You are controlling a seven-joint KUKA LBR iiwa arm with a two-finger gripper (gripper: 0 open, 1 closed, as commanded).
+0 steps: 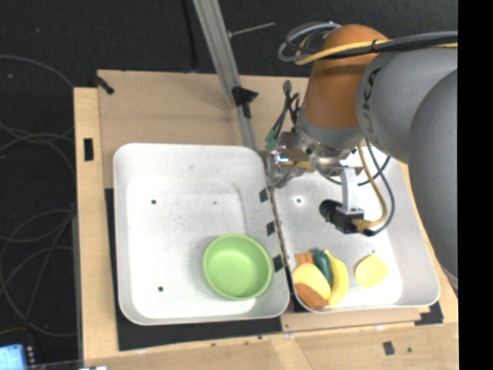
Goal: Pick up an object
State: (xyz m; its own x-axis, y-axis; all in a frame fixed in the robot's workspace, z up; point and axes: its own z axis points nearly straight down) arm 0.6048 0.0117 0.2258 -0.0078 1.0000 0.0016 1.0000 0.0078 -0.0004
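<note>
In the right bin (408, 284), a cluster of toy food lies against the front left corner: an orange piece (310, 290), a yellow banana-like piece (337, 280) and a dark green piece (323, 264). A yellow round piece (370, 270) lies just right of them. A light green bowl (237, 265) stands upright in the left bin (154, 206), near its front right corner. My gripper (282, 165) hangs under the orange wrist band, over the back left corner of the right bin by the divider, well behind the food cluster. Nothing shows in its grasp.
A slanted metal post (223, 60) rises behind the bins, close to the wrist. Cables and a black fitting (341, 215) dangle from the arm over the right bin's middle. The wooden bench (92, 206) surrounds the bins.
</note>
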